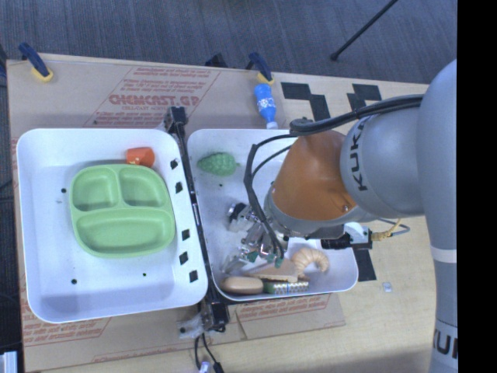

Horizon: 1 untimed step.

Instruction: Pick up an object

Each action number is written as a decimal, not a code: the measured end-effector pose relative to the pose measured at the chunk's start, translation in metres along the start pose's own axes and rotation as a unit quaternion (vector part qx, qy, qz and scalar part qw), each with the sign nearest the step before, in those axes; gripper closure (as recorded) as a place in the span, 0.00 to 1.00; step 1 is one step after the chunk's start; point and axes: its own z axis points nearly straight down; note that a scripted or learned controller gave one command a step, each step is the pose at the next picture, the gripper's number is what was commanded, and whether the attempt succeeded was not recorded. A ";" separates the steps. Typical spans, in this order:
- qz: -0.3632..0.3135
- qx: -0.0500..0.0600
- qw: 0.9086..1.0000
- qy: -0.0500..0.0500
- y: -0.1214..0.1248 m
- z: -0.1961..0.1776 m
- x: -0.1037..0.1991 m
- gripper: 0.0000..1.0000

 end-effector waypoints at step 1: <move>0.001 0.000 1.000 0.000 0.000 0.000 0.000 0.00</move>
